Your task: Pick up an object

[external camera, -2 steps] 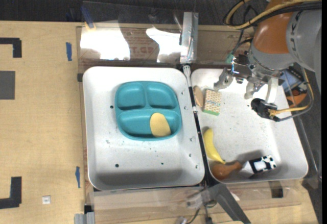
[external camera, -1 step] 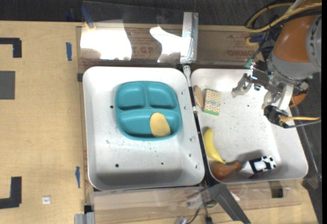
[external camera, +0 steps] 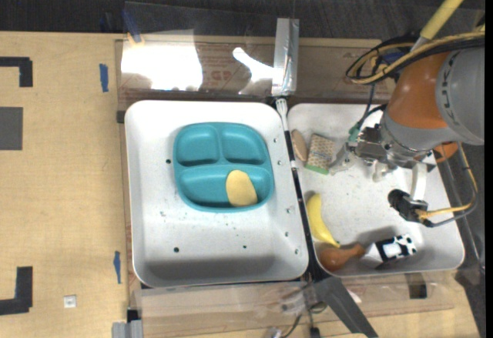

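Note:
My gripper [external camera: 356,150] hangs over the upper middle of the right bin [external camera: 447,252], below the grey wrist and orange band. Just to its left lies a speckled tan block with a green edge [external camera: 320,152], close to the gripper; whether they touch I cannot tell. A beige roll [external camera: 299,145] lies against the bin's left wall. A yellow banana [external camera: 318,219] lies lower left, a brown pear-like piece [external camera: 339,254] below it, and a black-and-white toy [external camera: 395,248] at the lower right.
The left bin [external camera: 154,236] holds a teal divided plate [external camera: 202,175] with a yellow oval lump [external camera: 241,189] in its lower right section. A black plug with a yellow cable [external camera: 408,205] dangles from the arm over the right bin. A clear wall stands behind the bins.

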Robot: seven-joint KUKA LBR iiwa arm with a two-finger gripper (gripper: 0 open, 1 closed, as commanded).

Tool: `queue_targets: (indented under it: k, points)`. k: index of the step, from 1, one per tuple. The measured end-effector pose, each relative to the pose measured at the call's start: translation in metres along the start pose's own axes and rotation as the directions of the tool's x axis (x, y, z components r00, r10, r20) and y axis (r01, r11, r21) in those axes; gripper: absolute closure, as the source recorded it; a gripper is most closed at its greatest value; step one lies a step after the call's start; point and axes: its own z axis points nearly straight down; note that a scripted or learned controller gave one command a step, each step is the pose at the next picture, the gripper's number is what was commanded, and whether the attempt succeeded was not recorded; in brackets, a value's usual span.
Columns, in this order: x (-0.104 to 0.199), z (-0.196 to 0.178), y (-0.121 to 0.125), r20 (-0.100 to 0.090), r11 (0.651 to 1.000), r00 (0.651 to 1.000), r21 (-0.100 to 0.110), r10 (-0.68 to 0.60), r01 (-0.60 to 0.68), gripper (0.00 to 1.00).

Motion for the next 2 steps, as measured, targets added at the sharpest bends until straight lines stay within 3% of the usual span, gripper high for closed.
queue_targets:
  k: [1,2]
  points:
    - [-0.058,0.015,0.013,0.003,0.985,0.985,-0.006,-0.175,0.175,0.00]
    - [0.005,0.016,-0.011,0.006,0.869,0.869,-0.013,-0.494,0.494,0.00]
